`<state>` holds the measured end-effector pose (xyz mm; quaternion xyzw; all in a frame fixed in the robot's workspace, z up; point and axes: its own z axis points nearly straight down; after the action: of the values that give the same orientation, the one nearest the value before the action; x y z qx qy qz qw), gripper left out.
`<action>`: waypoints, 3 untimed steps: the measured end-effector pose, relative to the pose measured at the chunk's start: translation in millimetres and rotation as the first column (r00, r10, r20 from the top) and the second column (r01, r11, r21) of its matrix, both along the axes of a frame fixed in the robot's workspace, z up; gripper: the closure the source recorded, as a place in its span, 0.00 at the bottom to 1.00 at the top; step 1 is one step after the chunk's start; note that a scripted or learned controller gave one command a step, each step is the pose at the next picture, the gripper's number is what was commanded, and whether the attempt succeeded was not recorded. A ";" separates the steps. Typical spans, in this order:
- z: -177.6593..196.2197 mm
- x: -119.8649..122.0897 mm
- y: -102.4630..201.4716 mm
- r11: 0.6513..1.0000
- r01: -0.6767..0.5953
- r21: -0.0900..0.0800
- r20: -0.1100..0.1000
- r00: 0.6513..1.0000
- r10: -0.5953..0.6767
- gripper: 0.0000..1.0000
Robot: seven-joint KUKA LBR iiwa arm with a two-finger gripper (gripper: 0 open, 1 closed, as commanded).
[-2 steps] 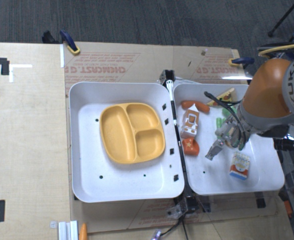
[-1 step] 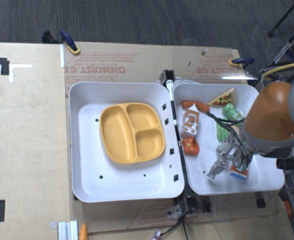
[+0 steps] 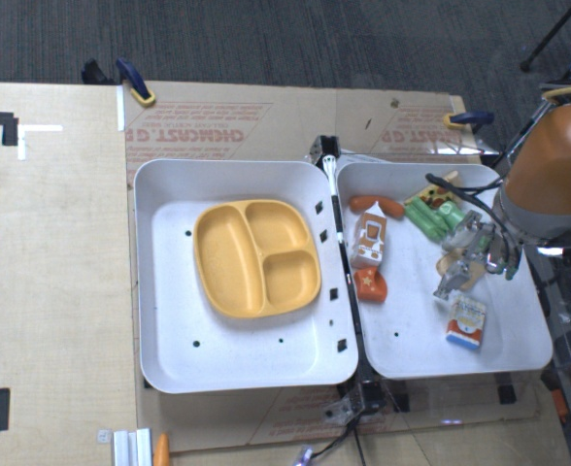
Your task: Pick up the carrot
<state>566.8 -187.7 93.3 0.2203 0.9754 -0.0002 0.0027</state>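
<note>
So I see my metal two-finger gripper (image 3: pixel 463 268) low over the right white bin (image 3: pixel 402 352); whether it grips anything I cannot tell. Left of the gripper, by that bin's far-left corner, lies the small orange carrot (image 3: pixel 376 205), just above one white carton (image 3: pixel 368 240) and one red tomato (image 3: pixel 370 284). Near the gripper: one green bundle (image 3: pixel 434 216), one small red-and-blue box (image 3: pixel 467 323). Further left, one yellow three-part plate (image 3: pixel 257 256) sits in the second white bin (image 3: pixel 159 260). Two bins rest on cardboard (image 3: pixel 198 129), on a pale wooden bench (image 3: pixel 48 289); dark carpet (image 3: pixel 266 22) beyond.

1 fixed camera, above bench (image 3: pixel 52 289), slanted down, both bins (image 3: pixel 150 260)
</note>
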 end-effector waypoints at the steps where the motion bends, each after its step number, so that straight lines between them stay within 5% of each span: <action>1: 10.4 2.0 0.3 1.000 -0.003 -0.003 0.005 1.000 0.003 1.00; 2: 50.1 5.6 94.1 0.970 0.244 0.002 -0.001 0.970 -0.244 1.00; 3: 50.1 5.4 93.6 0.970 0.244 0.001 -0.001 0.970 -0.244 0.00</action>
<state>572.2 -94.1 143.4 0.3387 0.9409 0.0001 0.0022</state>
